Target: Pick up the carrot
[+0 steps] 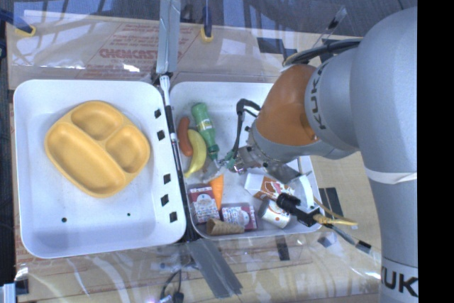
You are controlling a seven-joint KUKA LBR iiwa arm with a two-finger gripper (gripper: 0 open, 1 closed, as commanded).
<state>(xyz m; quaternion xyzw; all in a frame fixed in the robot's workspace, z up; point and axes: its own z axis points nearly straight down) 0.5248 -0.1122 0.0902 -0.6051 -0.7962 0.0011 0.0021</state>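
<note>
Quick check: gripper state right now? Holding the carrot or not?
Gripper: cannot be told; it hangs low in the right white bin, and the small orange carrot lies apart from it on the bin floor.

Two bins are sitting side by side on the bench: the left bin (28, 152) is holding a sectioned plate (98, 147), and the right bin (213, 90) is holding all the clutter. In there, a sausage (184, 135), a banana (196, 152) and a bottle (205, 128) are lying next to each other along the left wall, with the carrot (217, 188) sitting just below the banana, between it and two small packets (221, 212) near the front edge. The gripper (240, 161) is hanging over the middle of that bin, just right of the banana and above the carrot, with the arm (355, 103) coming in from the right.
</note>
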